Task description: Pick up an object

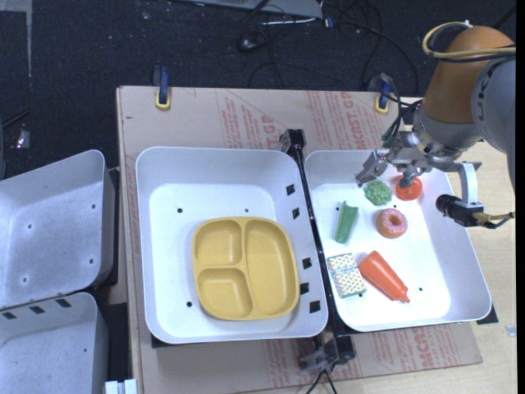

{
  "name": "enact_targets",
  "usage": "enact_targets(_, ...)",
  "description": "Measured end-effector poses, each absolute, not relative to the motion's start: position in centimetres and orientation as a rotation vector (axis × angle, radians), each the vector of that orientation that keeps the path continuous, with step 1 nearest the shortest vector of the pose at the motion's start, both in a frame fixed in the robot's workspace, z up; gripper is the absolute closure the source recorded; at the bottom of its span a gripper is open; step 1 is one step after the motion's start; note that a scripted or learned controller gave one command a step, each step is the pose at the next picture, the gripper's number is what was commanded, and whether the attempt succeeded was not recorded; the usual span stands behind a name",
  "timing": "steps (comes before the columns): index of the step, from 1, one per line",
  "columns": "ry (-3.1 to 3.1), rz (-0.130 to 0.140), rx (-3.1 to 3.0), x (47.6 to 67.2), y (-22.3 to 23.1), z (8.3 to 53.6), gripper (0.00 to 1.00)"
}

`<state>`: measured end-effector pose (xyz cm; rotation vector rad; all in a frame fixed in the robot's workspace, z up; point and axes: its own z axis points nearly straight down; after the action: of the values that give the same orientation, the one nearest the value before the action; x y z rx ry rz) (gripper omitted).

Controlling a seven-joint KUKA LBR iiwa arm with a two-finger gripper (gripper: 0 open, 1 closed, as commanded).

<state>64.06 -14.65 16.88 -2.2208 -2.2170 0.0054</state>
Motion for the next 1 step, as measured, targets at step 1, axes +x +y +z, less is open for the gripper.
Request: enact_targets(1, -2.218, 0.004, -2.221, 63.96, -14.77, 12.55, 0.00)
